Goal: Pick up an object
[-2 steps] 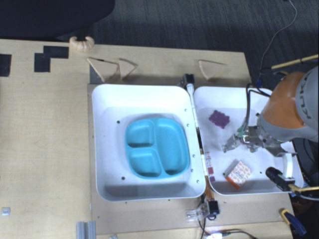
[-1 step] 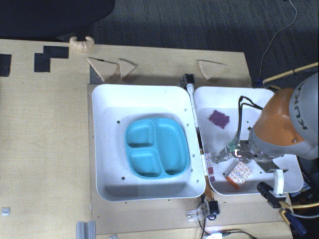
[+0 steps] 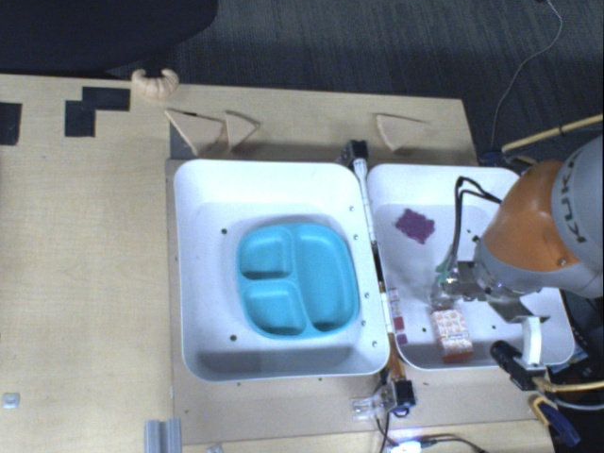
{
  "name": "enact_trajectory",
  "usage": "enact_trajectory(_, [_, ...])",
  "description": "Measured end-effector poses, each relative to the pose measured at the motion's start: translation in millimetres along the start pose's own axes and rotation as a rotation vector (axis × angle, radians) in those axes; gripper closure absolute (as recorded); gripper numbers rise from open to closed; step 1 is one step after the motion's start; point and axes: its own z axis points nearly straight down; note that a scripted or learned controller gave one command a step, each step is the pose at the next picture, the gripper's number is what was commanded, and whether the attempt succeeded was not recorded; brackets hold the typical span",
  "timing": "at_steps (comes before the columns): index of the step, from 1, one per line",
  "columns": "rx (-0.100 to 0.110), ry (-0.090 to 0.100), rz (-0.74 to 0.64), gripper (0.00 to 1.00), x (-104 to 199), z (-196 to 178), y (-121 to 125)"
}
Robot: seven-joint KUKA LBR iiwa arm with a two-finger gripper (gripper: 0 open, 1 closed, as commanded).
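So far nothing looks lifted: the gripper [image 3: 451, 286] hangs low in the right bin [image 3: 557, 347], fingers hidden so I cannot tell their state, just above the block [image 3: 451, 332], with a purple piece [image 3: 415, 225] lying apart.

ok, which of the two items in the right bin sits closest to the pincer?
The red-and-white patterned block, right below the pincer by the right bin's front wall. The purple piece lies farther back.

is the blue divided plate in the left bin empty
Empty. All three compartments of the blue plate in the left bin show bare blue.
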Motion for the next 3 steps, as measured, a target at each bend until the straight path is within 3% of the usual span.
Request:
enact_trajectory(1, [0.009, 0.003, -0.003, 1.00, -41.2, 12.4, 57.4])
enact_trajectory(2, [0.010, 0.003, -0.002, 0.00, -40.9, 13.3, 56.9])
enact_trajectory(3, [0.008, 0.003, 0.001, 0.00, 5.6, 11.5, -2.8])
